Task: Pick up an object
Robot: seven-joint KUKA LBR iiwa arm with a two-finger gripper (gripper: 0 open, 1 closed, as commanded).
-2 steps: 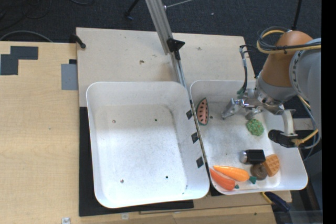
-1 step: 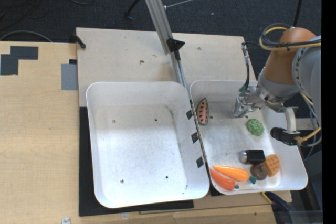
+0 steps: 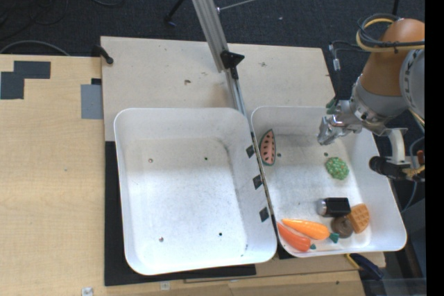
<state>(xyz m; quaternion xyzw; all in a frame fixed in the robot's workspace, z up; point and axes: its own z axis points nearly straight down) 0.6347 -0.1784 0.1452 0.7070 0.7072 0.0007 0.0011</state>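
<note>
Nothing was lifted yet: the tool (image 3: 329,129), its state impossible to tell, hovered above the green object (image 3: 337,168), grasp remaining.

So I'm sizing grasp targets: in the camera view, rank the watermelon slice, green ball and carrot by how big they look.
1. Carrot, longest.
2. Watermelon slice, somewhat shorter.
3. Green ball, smallest.
The carrot lies nearer the camera, so its lead is unsure.

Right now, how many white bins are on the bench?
2. The left bin lies nearer the wooden table. The right bin touches it along a shared edge and holds the toys, with the claw above its far end.
</note>
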